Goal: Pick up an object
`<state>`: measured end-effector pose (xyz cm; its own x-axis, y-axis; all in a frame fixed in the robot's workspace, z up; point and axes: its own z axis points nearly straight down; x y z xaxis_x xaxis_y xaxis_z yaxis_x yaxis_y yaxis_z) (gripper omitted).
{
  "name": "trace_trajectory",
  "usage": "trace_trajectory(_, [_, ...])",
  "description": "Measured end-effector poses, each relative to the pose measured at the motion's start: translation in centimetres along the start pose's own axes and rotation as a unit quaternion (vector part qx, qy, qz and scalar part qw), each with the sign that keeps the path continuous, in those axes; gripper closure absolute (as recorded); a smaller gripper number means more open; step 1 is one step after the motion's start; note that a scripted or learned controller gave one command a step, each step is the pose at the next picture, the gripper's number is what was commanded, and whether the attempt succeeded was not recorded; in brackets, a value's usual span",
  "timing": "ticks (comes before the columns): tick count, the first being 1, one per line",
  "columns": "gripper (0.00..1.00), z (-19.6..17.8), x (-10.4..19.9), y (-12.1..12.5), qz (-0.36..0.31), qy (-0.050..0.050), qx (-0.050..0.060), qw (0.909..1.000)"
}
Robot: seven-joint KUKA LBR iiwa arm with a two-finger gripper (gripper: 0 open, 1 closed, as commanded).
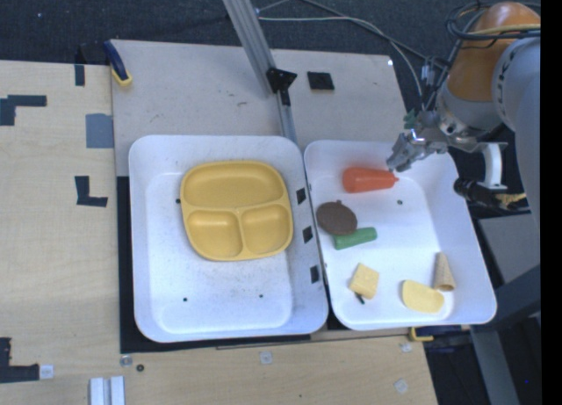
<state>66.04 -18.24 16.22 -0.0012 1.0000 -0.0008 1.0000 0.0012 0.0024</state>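
While the end effector (397,159) hangs low over the back of the right bin (464,245), nothing has been lifted yet, so the pick is judged to be at the approach stage. Its tip sits just at the right end of the orange carrot-shaped toy (368,180), touching it or very nearly so; the view is too coarse to tell whether the end effector is spread or clenched, and no object can be seen held in it. The carrot lies flat on the bin floor, near the back wall, which suggests it has not left the surface.

Every other candidate also rests in the right bin: a round brown piece (336,217) near the left wall, a green stick-like piece (355,237) touching or just beside it, a yellow cube-like block (364,280) toward the front, a yellow rounded piece (422,297) at the front right, and a small tan cone (443,271) just above that. The left bin (149,245) holds a yellow divided plate (236,210), lying flat.

What remains, by this reading, is the whole of the grasp itself: settling around the carrot, closing, and raising it clear of the bin. The toy's rounded, tapering body may slip sideways if caught at its very end.
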Motion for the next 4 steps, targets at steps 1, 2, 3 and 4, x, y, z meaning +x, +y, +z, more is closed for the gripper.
trace_trajectory(1, [1.0,-4.2,-0.3,0.1,0.0,0.0,0.0,1.0])
trace_trajectory(2, [1.0,-10.3,-1.0,0.1,0.0,0.0,-0.001,1.0])
trace_trajectory(3, [1.0,-9.0,4.0,-3.0,-0.001,0.001,0.003,1.0])
trace_trajectory(4, [1.0,-9.1,7.9,-5.2,-0.001,0.001,0.003,1.0])
